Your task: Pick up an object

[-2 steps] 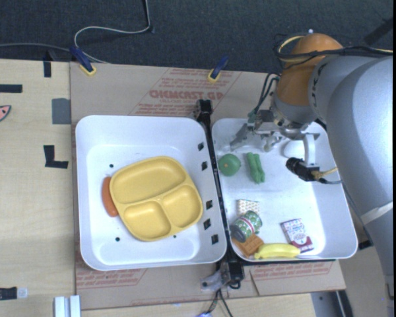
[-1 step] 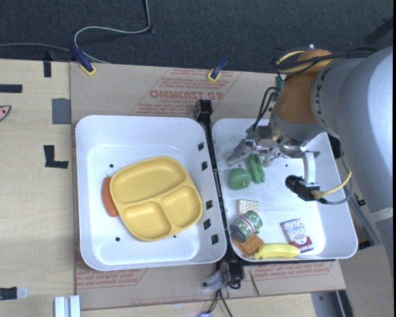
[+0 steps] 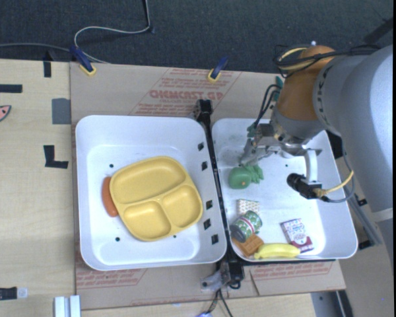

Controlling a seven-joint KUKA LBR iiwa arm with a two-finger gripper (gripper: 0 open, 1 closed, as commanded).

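A: Green toy (image 3: 245, 176) is sitting in the right bin (image 3: 330, 207), directly under the hand (image 3: 253, 152), seemingly touching the fingertips.

B: Is the hand gripping it?

A: I cannot tell. The hand is pointing down at the toy from just above it, but the view is not showing whether the fingers are spread or closed, or whether the toy is between them.

B: What is lying around the hand?

A: Below it, toward the near edge of the bin, a checkered packet (image 3: 248, 206) is sitting beside a round tin (image 3: 245, 226). An orange piece (image 3: 250, 246) and a yellow banana (image 3: 278, 250) are lying further down, and a small red and white box (image 3: 296, 233) is resting to their right.

B: And on the hand's other side?

A: The left bin (image 3: 99, 137) is carrying a yellow divided plate (image 3: 156, 197), well apart from the hand, with an orange object (image 3: 109, 197) poking out from under the plate's far edge. Both bins are resting on cardboard (image 3: 178, 92) on the worktop (image 3: 26, 197).
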